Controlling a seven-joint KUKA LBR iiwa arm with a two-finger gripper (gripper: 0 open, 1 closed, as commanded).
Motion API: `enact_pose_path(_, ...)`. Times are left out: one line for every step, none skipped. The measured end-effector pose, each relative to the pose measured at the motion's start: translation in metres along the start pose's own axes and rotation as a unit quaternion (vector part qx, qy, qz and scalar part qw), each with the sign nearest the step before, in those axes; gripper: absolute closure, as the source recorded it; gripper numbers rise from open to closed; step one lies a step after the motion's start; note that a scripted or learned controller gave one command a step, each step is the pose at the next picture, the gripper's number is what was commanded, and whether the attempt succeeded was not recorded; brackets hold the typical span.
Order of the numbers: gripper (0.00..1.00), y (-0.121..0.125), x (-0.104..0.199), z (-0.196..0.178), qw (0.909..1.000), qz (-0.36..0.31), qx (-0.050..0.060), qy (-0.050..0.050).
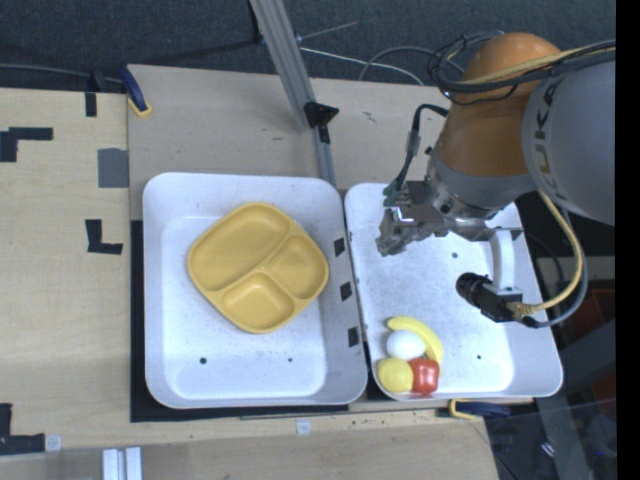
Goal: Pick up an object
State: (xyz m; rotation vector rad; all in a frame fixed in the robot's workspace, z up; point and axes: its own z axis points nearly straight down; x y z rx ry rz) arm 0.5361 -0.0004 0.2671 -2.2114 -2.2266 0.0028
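Pincer point(392, 240): poised over the right bin's point(520, 368) upper-left floor; grip state cannot be told.
Toys point(410, 358): clustered against the lower-left rim.
Plate point(257, 266): centred in the left bin point(165, 298).

Partial letters "UK" — on the grey arm point(585, 128) casing — nothing else legible.

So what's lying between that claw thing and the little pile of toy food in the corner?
Nothing: the camera view shows bare white bin floor between the end effector and the toy food cluster at the right bin's near-left corner.
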Motion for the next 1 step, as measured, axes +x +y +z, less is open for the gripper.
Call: enact_pose_path(1.00,0.0006,0.0610,0.0135,1.0000,0.000,0.000,0.000)
